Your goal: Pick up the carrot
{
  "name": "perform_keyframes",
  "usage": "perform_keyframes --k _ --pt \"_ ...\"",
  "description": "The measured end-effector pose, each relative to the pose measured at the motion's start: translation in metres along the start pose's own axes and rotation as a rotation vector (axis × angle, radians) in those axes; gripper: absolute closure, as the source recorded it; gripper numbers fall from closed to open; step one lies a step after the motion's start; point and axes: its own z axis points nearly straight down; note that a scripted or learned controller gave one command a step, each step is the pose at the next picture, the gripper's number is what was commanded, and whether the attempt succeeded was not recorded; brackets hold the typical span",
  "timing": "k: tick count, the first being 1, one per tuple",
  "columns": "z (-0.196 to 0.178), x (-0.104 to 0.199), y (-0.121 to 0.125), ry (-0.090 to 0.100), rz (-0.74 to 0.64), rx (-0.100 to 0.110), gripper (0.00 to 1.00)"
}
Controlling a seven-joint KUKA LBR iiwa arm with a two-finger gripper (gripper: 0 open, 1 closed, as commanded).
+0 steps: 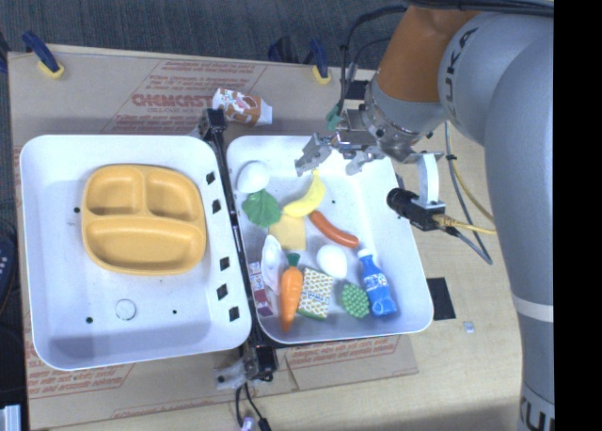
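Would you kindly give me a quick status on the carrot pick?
Gripper open, above the banana, holding nothing. Carrot lying in right bin, near front edge, untouched. Crowded by a white bottle and patterned packet.

End effector [329, 155] hovering open-fingered over yellow plastic banana [308, 198] in right white bin [409, 264]; orange toy carrot [291, 293] lying well apart, near front wall.

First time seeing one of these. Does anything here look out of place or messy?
One small packet lies on the cardboard outside both bins, behind them. Otherwise the toy food, the carrot included, is just jumbled in the right bin.
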Motion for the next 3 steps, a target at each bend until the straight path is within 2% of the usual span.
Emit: perform_keyframes --k 1,2,3 --pt "0.141 0.023 -0.016 0.001 -0.316 0.0 0.0" --pt "0.131 0.023 -0.016 0.0 -0.32 0.001 1.0" --pt "0.041 0.061 -0.113 0.001 -0.127 0.001 1.0"
